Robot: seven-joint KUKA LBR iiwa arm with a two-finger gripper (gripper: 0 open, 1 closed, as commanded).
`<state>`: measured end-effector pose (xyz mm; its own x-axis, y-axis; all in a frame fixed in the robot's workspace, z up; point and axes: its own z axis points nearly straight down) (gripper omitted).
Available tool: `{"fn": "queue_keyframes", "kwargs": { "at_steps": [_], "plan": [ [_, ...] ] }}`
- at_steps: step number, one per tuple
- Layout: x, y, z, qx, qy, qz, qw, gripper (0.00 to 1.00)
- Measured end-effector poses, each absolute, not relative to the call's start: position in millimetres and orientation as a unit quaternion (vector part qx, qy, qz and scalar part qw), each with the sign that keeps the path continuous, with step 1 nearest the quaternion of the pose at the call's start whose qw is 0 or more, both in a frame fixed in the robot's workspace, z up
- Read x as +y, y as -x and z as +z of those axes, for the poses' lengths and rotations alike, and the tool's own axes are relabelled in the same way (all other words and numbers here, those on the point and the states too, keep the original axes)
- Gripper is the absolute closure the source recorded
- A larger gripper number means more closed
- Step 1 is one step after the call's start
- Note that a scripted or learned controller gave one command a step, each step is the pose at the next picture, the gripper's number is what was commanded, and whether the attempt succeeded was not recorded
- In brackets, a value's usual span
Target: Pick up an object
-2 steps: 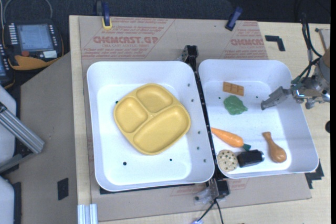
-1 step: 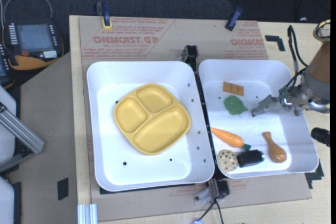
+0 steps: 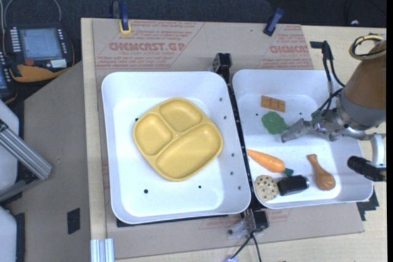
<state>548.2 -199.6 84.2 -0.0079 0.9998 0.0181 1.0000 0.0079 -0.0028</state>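
looking down on two white bins side by side on the bench. the left bin (image 3: 116, 132) carries a yellow divided plate (image 3: 178, 138), three compartments, sitting a little turned near the middle.

over to the right bin (image 3: 245, 86), where the pickable things lie. a small brown wafer (image 3: 273, 104) sits toward the far side, flat. just below it a green leafy piece (image 3: 274, 123). nearer the front, an orange carrot (image 3: 266, 160) lies slanted beside the wall shared with the left bin. below the carrot, a round speckled cookie (image 3: 264, 188) at the front edge, and touching its right side a black block (image 3: 292, 184). to the right of that, a tan drumstick (image 3: 321, 172), thick end toward the front.

the arm (image 3: 365, 92) comes in from the right, orange band above grey wrist, and the gripper (image 3: 296, 131) reaches out over the right bin — its tip just right of the green leafy piece, above the carrot. nothing shows between the fingers, and whether they are spread or closed i cannot tell from this angle. every object lies in the bin — none lifted.
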Motion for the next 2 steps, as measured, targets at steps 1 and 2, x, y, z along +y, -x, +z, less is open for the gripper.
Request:
{"fn": "queue_keyframes", "kwargs": {
  "at_steps": [1, 2],
  "plan": [
    [-204.1, -546.9, 94.9, -0.709, 0.705, -0.0021, 0.002, 1.00],
    [-200.6, -556.9, 147.1, -0.707, 0.707, -0.0002, -0.001, 1.00]
  ]
}}
